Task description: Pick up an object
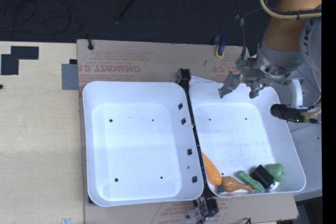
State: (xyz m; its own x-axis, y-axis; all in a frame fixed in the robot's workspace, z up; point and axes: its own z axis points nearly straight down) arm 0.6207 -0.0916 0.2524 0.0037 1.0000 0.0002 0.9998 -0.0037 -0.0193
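Your hand (240, 90) hangs over the far rim of the right bin (247, 128), at about 12 o'clock of that bin, and its two fingers stand apart with nothing between them. Everything you could pick lies the other way: the whole cluster sits in the bin's near corner, at roughly 6 o'clock from the hand and well apart from it, so the coming move looks like a long pull toward you before any descent. Count the pieces there: one orange carrot-shaped toy (211, 169), its long axis running from about 11 to 5 o'clock along the divider side; one tan, lumpy piece (234, 183) just beside the carrot's lower end; one long green piece (251, 180) lying roughly 10 to 4 o'clock; one black block (262, 176) touching it; and one rounded green object (275, 170) at the cluster's 3 o'clock end. They crowd each other, so I judge the carrot the freest target. The left bin (134, 139) on the desk (37, 134) makes two bins in all.
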